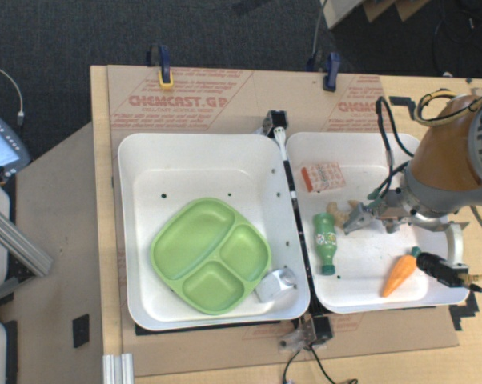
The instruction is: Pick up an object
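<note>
A cardboard-topped table (225,94), printed in red with what read as "CHEMCAST GP", carried two shallow white bins side by side. The left bin (145,166) held a green divided plate (211,253) with a small clear plastic piece (275,285) lying just beside the plate's near corner. The grey-and-orange arm (449,162) reached over the right bin (361,294), its end effector (369,214) low among the objects; whether it was released or clenched could not be told, and nothing could be seen gripped in it. Candidates for the pick lay in that right bin: a green bottle (326,244) along the left wall, an orange carrot toy (399,275) near the front edge, and a small red-and-white packet (323,177) toward the back, its printing too small to read. A small tan object (337,211) sat just beside the end effector. Judging by the scene, the pick was not yet done: every object rested on a bin floor, with the grasp and lift left to do.
</note>
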You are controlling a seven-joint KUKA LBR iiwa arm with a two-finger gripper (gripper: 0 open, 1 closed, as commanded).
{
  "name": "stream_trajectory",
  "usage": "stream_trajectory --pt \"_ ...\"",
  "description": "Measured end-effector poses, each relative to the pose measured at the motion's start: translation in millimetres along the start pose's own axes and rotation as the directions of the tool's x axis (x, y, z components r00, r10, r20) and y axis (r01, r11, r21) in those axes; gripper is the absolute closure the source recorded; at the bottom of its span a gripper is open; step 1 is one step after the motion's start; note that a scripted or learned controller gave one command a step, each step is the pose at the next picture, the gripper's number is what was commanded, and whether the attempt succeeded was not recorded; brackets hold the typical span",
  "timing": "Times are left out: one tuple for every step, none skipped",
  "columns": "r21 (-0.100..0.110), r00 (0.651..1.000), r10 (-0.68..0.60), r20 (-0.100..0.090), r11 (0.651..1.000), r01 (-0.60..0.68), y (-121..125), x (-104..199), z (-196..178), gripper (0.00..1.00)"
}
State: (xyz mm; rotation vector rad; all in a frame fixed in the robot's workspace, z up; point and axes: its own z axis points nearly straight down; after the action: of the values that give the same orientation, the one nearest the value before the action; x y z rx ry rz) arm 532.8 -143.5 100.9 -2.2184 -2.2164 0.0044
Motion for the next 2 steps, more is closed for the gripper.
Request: stream_trajectory --pt "-0.007 1.000 0.001 0.003 1.000 -0.001 1 0 -14 1.00" --pt "-0.014 1.000 -0.002 0.005 1.000 0.002 4 -3 -77 1.00"
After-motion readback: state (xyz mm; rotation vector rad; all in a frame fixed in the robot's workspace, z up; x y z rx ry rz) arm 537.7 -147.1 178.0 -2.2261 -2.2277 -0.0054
